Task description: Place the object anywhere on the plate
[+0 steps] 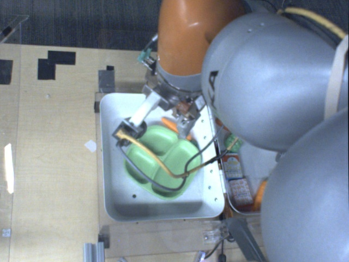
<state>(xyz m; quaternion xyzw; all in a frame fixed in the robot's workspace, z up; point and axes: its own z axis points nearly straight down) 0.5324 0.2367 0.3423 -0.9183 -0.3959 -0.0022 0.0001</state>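
A light green plate [158, 160] with divided sections lies in the left white bin [117, 201], towards its middle and right. My gripper [184, 119] hangs over the plate's far right edge, close under the orange band of the arm. A small orange object [170, 125] shows just left of the gripper tip, at the plate's far rim. Whether it rests on the plate or is held, I cannot tell. The arm covers the bin's upper right corner.
The right bin [232, 203] is mostly hidden by the arm. In its visible strip lie a small printed carton [235, 171], a green item [233, 143] and an orange item [262, 192]. Pale bench [49, 162] lies to the left.
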